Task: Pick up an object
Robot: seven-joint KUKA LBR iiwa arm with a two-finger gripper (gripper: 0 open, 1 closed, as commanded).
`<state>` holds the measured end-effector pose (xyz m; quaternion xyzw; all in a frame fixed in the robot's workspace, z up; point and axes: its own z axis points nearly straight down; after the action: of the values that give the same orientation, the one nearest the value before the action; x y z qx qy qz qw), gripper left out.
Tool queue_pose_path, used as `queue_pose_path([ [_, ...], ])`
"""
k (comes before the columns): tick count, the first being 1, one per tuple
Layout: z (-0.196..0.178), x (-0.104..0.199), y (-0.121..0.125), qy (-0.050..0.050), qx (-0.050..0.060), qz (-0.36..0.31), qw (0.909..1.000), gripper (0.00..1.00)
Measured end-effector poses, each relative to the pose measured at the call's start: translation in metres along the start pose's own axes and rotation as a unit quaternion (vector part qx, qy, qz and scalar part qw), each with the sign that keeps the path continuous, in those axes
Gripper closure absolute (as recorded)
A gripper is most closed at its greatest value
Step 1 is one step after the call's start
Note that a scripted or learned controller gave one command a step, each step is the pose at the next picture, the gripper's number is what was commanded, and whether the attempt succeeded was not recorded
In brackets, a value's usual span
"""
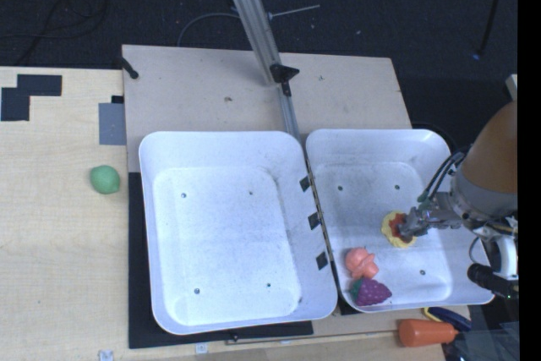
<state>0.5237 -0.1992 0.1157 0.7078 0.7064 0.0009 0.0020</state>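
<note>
In the right bin lie three small toys: a yellow and red one near the middle right, a pink-orange one lower down, and a purple grape-like one by the front wall. My gripper is low in this bin, its tip right against the yellow and red toy. The grey arm with its orange band comes in from the right edge.
The left bin sits beside the right one, joined by black clips. A green ball rests on the wooden bench at the left. An orange object lies outside the right bin's front edge. A metal rail slants behind the bins.
</note>
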Motion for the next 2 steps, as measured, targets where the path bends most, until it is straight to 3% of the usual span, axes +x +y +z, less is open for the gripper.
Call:
queue_pose_path([
  [2,-0.089,0.0,0.004,0.0,0.0,-0.001,1.0,1.0],
])
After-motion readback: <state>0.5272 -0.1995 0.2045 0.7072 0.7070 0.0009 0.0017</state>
